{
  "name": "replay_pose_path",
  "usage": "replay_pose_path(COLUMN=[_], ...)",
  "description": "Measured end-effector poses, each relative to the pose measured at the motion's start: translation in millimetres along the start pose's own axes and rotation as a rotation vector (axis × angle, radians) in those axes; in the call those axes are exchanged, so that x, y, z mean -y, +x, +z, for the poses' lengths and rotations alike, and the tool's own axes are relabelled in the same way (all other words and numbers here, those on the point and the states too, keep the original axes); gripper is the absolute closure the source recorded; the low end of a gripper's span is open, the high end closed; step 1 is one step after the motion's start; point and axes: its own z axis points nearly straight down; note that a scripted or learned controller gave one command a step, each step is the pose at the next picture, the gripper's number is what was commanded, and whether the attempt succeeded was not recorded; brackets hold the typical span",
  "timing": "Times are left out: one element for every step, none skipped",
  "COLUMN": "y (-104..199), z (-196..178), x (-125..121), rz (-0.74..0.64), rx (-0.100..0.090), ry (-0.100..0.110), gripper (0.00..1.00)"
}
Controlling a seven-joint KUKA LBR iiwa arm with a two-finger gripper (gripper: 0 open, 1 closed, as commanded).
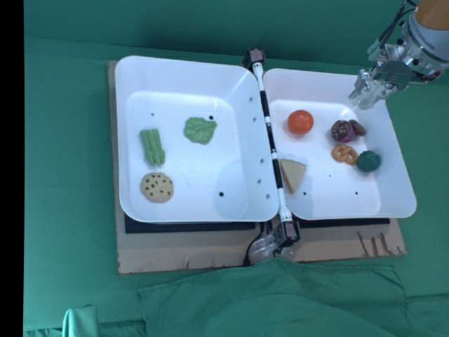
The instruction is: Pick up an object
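Holding three items (153,147) left, five (301,121) right

Green-draped bench (70,153) bears cardboard sheet (175,258) under two white bins (238,97)

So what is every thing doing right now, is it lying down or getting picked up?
Gripper: above the right bin's far corner, holding nothing.
Orange ball: resting in the right bin.
Pretzel: lying flat, touching the dark green piece.
Cheese wedge: lying flat.
Cookie: lying flat in the left bin.
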Motion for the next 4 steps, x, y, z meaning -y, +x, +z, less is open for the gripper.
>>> replay_pose_path(y=[44,80,117,169], z=[25,42,49,69], x=[-22,-47,-71,-87], rz=[-0.004,-0.004,-0.005,-0.006], rx=[-0.003,-0.002,-0.002,-0.003], ry=[0.005,0.002,-0.001,0.001], gripper=[1.00,1.00,1.00,1.00])
